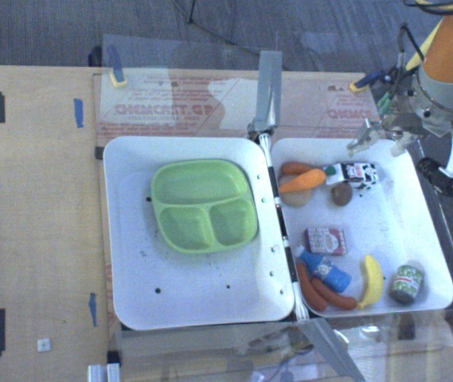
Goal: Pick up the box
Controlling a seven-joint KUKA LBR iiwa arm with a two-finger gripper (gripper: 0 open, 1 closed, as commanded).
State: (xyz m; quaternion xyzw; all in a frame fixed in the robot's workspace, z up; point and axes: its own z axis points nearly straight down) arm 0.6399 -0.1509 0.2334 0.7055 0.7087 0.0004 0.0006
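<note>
You're looking at a task that hasn't really got going: the box (326,240), a small reddish carton, lies flat on the floor of the right bin (417,221), about mid-bin and nothing is touching it. Your gripper (384,134) sits up at the far edge of that same bin, near its top right corner, hanging below the orange band of the arm (449,46), and it's well apart from the box. Now the hand: you can see two pale fingers (363,140) splayed out from each other, spread rather than pinched, and there's nothing between them, so it carries nothing and rests on nothing I can make out. So the whole pick is left to do, by my reading: you need to travel down the bin toward the near side, line up over the carton, descend, close, lift. Watch the neighbours. A blue bottle (327,272) lies just beside the box on its near side, with sausages (322,291) next to that, a banana (372,281) to the right, and a green can (406,283) in the near right corner. Closer to the gripper you've got a carrot (302,181), a small cow-patterned carton (357,173) and a brown lump (341,194). Over in the left bin (130,277) the green divided plate (204,205) is out of play.
</note>
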